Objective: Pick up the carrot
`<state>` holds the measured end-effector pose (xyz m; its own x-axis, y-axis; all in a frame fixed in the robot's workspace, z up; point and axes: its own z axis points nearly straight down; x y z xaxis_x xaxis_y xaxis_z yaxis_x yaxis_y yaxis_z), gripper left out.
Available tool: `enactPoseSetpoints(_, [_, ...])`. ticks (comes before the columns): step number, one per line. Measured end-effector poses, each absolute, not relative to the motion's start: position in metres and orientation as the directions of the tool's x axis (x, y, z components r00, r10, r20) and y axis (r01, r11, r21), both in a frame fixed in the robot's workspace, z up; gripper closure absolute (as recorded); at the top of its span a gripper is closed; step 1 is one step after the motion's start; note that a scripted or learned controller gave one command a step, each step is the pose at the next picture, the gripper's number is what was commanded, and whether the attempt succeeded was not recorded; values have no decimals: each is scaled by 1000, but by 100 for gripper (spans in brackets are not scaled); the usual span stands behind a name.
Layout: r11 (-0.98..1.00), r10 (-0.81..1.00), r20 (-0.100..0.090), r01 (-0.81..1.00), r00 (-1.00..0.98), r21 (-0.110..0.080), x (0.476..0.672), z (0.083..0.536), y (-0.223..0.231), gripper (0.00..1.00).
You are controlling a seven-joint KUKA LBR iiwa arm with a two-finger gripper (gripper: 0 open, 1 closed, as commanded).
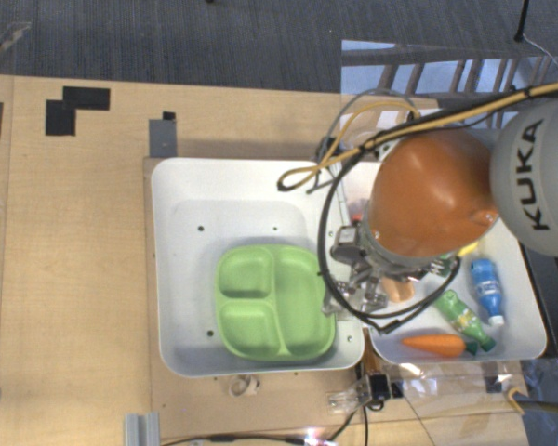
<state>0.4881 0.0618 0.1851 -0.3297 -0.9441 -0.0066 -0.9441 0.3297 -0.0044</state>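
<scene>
Carrot (434,345): lying flat near the front wall of the right bin (530,337), long axis running left-right, tip toward the bin divider. Smooth orange tapered body, looks like hard plastic, so expect it to roll or squirt out of a pinch that isn't square across the narrow axis.

Just right of the carrot, touching or nearly so: a green bottle (463,316) lying at a slant, its dark green end right at the carrot's thick end. Further right of that, a blue bottle (486,289) with a white cap. Both glossy, cylindrical, free to roll.

Gripper (358,291) sits up-left of the carrot, over the divider between the bins, not on the carrot. You can't read its jaws from this view; wrist and cables block it, so open or closed I cannot tell.

Risks for you:
- A descent at the thick end clips the green bottle and grabs that instead, or shoves both.
- Carrot is close to the front wall; a finger could land on the wall.
- The looped black cable (327,240) hangs low and could drag.

Far left of the carrot: a green three-compartment tray (272,302), matte moulded plastic, in the left bin (181,249).
</scene>
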Motion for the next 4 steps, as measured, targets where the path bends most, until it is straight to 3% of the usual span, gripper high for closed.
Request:
enactPoseSetpoints(1, [384,-923,-14,-923,-384,-11,495,261,129,100])
enactPoseSetpoints(2, [388,-921,-10,-921,-388,-9,495,259,126,0])
enactPoseSetpoints(3, [287,-958,-4,-958,-287,-14,490,284,-9,0])
enactPoseSetpoints(4, [-5,-1000,-2,-1000,5,-5,488,208,-69,0])
